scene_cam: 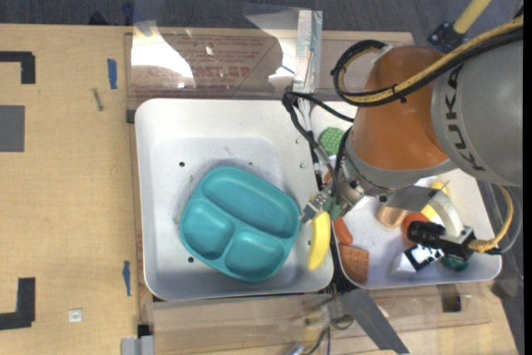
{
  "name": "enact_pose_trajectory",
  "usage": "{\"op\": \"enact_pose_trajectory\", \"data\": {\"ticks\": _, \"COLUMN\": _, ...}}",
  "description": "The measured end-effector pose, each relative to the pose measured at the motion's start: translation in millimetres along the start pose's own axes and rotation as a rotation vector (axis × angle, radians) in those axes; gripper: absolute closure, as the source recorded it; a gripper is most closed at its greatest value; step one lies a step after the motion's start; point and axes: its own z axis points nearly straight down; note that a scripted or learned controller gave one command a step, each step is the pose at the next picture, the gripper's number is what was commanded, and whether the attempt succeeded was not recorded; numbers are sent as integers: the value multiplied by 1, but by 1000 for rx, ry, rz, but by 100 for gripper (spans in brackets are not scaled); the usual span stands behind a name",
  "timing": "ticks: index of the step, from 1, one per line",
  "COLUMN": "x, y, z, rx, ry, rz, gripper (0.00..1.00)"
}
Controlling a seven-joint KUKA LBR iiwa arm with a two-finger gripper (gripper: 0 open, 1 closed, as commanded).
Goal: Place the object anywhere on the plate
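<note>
The left bin (pixel 158 179) holds a teal divided plate (pixel 238 222), lying tilted toward the bin's lower middle, with bare white floor above and to its left. At the bin's right rim, just beside the plate's right edge, the gripper (pixel 320 212) hangs over a yellow banana (pixel 317 244) that lies across the divide between the two bins; whether the pincer is released, clenched or grasping the banana cannot be told, since the wrist and cables obscure it. The right bin (pixel 486 262) contains a waffle-patterned brown piece (pixel 355 262), a green item (pixel 332 137) and several small objects beneath the arm (pixel 399 120).
</note>
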Motion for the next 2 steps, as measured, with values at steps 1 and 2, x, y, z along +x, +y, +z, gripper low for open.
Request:
{"op": "enact_pose_trajectory", "data": {"ticks": 1, "x": 50, "y": 74, "z": -52, "rx": -5, "ry": 0, "rz": 41, "gripper": 100}}
{"op": "enact_pose_trajectory", "data": {"ticks": 2, "x": 58, "y": 74, "z": -172, "rx": -11, "ry": -4, "rz": -87, "gripper": 100}}
